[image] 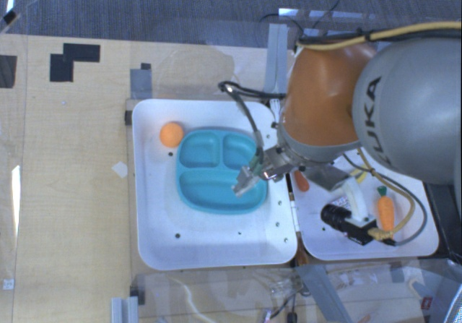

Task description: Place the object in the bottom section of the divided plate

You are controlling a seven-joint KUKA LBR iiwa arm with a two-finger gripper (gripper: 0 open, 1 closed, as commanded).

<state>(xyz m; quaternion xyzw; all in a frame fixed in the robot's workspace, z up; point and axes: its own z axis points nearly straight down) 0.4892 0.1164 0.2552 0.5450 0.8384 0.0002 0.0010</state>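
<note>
A blue divided plate [209,188] lies in the left white bin [216,249], with two small sections at the top and one long section at the bottom. An orange ball [171,134] rests on the bin floor just off the plate's upper left corner. My gripper [247,178] hangs low over the right end of the plate's bottom section, below the grey and orange arm that reaches in from the right. Whether anything is in its grasp is too small to make out.
The right bin [411,242] holds a small carrot [386,213], a black object [346,222], a white object [356,195] and a small red piece [301,183] near its left wall. A black cable [242,101] loops over the left bin's top right corner.
</note>
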